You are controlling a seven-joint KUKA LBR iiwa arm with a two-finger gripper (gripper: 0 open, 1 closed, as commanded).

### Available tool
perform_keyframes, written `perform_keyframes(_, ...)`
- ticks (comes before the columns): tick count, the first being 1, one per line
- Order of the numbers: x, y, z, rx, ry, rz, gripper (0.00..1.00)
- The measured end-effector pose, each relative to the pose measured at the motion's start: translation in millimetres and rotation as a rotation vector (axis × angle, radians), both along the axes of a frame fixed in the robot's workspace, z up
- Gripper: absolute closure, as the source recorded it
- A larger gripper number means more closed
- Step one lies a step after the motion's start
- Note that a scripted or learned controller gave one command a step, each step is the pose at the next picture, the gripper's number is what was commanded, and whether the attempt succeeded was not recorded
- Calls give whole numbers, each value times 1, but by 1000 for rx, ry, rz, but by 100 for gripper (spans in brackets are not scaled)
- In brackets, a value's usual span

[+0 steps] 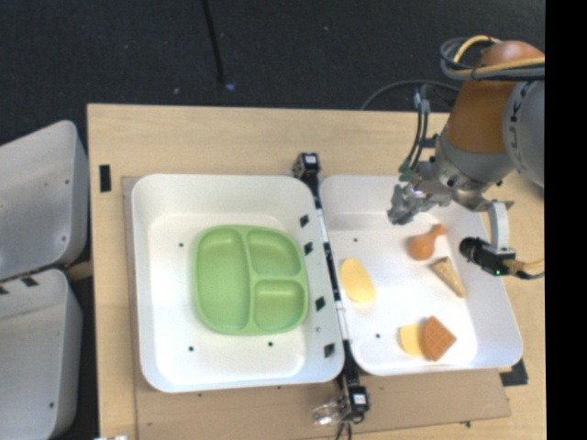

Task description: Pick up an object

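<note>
Now | jaws: state unclear | brown drumstick just beside, lower right

We see a pale wooden counter standing on a dark, almost black floor, which fills the view toward twelve o'clock. At nine o'clock two light grey moulded panels sit beside the counter's edge. The light is even and soft.

A light wooden bench is carrying two shallow white bins side by side. The left bin is sitting directly on it, and the right bin is resting just beside the left bin, their inner walls touching.
</note>
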State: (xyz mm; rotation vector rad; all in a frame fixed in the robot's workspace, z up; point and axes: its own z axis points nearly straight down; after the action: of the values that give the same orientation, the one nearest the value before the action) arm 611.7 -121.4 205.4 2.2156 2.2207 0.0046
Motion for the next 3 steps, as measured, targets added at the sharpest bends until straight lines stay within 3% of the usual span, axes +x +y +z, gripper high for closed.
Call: perform_keyframes(3, 37, 149, 20, 2, 3, 4, 100)
